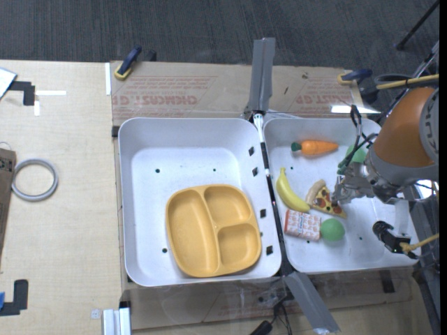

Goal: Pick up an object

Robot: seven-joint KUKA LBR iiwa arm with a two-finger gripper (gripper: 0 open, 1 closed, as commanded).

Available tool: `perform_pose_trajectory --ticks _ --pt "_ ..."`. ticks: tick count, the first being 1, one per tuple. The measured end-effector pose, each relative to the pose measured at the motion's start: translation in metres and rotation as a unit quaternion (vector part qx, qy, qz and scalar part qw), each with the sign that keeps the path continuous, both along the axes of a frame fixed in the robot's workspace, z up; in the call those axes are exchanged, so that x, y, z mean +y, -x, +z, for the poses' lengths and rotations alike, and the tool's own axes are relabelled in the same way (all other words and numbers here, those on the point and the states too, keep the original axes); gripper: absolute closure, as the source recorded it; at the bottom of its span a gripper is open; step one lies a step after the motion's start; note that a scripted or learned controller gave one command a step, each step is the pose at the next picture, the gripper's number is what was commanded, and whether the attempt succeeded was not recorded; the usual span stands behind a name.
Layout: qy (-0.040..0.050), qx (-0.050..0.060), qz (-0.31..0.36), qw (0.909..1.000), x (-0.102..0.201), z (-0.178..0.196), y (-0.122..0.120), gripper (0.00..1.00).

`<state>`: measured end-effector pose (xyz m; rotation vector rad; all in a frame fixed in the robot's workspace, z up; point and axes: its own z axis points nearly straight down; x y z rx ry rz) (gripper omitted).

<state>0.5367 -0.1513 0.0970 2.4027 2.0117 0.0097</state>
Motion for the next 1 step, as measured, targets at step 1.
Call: perform_pose_trajectory --ticks 1 --pt "-0.0008 0.000 -0.104 0.9946 -0.0096 -0.0007 0.0559 1.00"
